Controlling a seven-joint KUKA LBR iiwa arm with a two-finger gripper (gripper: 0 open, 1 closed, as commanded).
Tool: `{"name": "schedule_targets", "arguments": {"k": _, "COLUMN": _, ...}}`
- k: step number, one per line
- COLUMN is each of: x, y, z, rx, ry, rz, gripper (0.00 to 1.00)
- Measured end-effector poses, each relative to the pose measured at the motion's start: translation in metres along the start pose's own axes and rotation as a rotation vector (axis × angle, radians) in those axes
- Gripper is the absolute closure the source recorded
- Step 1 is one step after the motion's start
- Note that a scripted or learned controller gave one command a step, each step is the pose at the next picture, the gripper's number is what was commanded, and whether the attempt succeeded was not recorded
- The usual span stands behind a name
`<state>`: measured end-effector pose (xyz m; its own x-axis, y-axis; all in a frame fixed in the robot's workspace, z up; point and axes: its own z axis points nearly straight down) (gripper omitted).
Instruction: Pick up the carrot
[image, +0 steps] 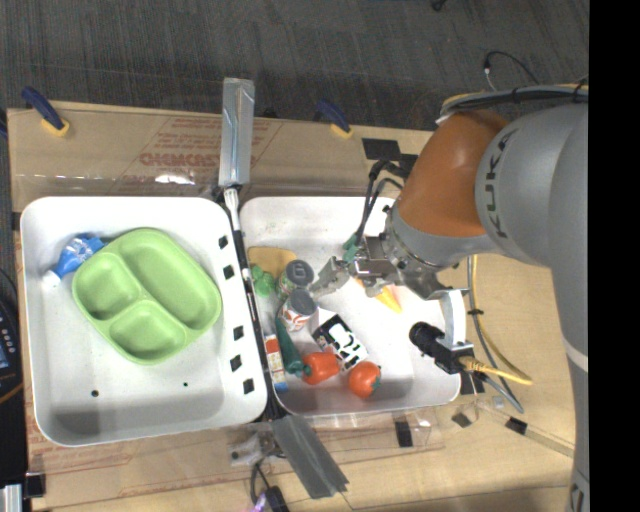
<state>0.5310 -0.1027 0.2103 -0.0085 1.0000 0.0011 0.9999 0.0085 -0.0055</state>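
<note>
The hand (352, 268) hovers low in the right bin (300, 212), just left of the carrot (391, 297), its grip state impossible to tell.

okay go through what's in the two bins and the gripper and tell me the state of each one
Gripper: low in the right bin, fingers not clear.
Carrot: lying just beneath the gripper, mostly hidden; grasp cannot be told.
Green plate: right way up in the left bin.
Blue thing: tucked under the plate's far edge.
Can: upright.
Red peppers: lying by the near wall.
</note>
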Motion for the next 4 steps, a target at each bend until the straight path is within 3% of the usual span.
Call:
{"name": "schedule_targets", "arguments": {"k": 1, "x": -0.076, "y": 0.004, "z": 0.003, "rx": -0.003, "ry": -0.002, "rz": -0.044, "gripper": 0.0}}
{"name": "schedule_targets", "arguments": {"k": 2, "x": -0.107, "y": 0.028, "z": 0.109, "rx": 0.002, "ry": 0.0, "rz": -0.019, "gripper": 0.0}}
{"name": "schedule_targets", "arguments": {"k": 3, "x": -0.108, "y": 0.048, "z": 0.114, "rx": -0.005, "ry": -0.001, "rz": 0.125, "gripper": 0.0}}
{"name": "schedule_targets", "arguments": {"k": 4, "x": -0.058, "y": -0.001, "z": 0.086, "rx": 0.001, "ry": 0.002, "rz": 0.331, "gripper": 0.0}}
